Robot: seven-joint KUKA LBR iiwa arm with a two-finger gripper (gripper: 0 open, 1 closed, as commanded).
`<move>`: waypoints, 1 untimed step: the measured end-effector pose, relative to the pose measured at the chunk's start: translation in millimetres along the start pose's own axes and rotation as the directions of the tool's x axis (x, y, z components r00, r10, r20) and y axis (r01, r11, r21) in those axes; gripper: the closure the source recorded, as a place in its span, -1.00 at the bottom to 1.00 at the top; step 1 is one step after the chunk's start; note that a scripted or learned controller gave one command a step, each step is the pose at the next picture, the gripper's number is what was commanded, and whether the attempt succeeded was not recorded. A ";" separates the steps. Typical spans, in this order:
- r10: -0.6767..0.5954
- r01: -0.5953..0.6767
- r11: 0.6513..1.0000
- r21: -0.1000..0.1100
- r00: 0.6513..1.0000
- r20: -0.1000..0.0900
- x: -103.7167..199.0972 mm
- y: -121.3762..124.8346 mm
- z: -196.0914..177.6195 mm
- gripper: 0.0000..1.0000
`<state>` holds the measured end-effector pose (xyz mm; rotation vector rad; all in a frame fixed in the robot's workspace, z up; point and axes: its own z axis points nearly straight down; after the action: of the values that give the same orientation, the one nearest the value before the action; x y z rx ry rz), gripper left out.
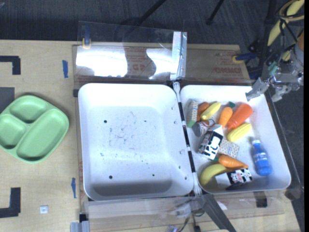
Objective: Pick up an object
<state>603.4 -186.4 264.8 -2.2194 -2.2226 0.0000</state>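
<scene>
Two white bins sit side by side; the left bin [128, 139] is bare, the right bin [277, 144] holds a pile of toy food. Largest there are the banana [208, 172] and blue bottle [261, 157], then carrots [240, 114]: likely light, hard, slick plastic, best pinched across the narrow middle. Crowding leaves little finger room. The gripper [263, 87] hangs at the right bin's far rim, nothing visibly between its fingers; open or closed, I cannot tell.
</scene>
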 end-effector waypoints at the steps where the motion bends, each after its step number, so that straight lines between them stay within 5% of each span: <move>1: 0.048 -0.048 0.999 -0.001 0.999 0.000 -33.5 15.0 118.5 -1.00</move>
<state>618.5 -219.9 146.3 -2.2729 -2.1688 -0.0003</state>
